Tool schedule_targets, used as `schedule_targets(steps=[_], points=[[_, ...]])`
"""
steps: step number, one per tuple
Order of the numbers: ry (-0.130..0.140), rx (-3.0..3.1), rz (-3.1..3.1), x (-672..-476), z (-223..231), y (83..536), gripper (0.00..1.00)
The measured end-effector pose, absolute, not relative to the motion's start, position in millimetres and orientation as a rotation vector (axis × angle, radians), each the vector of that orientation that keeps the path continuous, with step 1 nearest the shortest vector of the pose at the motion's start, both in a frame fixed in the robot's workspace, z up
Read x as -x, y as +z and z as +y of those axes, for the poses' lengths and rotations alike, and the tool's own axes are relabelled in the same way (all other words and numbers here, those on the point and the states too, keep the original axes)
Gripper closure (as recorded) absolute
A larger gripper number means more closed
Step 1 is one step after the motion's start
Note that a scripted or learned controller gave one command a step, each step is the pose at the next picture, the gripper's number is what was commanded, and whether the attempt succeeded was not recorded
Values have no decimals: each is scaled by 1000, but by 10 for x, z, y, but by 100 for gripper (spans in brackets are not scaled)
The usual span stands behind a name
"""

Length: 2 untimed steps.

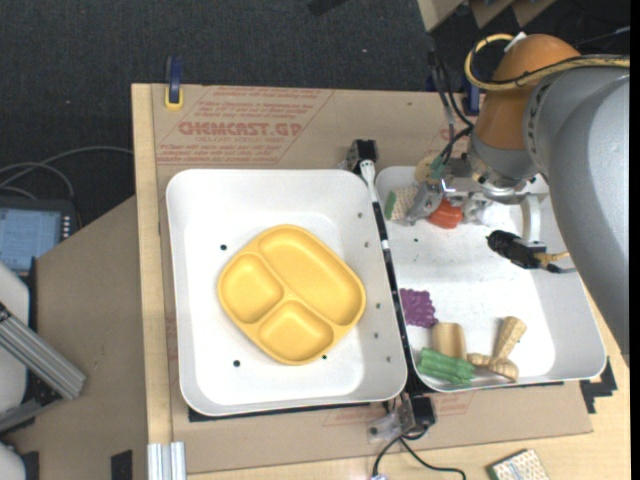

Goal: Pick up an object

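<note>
Grasping is the step in hand. Camera view: the tool [437, 198] hangs over the upper left corner of the right bin [560, 308], in the upper right of the frame. Whether it is apart, together or clamped cannot be told. A small red-orange object [448, 215] lies right at the tool; contact cannot be resolved. Treat it as the likely target. Centre the tool over the object before closing, staying clear of the bin wall and the small green piece [392, 205] beside it. Confirm the object rises on lift. Fallback targets lie lower in this bin: a purple piece [417, 308] and a tan cone [510, 336].
</note>
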State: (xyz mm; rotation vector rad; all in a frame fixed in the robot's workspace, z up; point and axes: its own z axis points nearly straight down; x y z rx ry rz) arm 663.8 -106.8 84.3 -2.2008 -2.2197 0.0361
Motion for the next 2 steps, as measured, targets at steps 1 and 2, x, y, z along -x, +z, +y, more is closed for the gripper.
schedule_targets(steps=[1,2], points=[[29,2219,-2215,-6625,-1097,943,100],[-4,2215,-2224,-6099,-501,1897,100]])
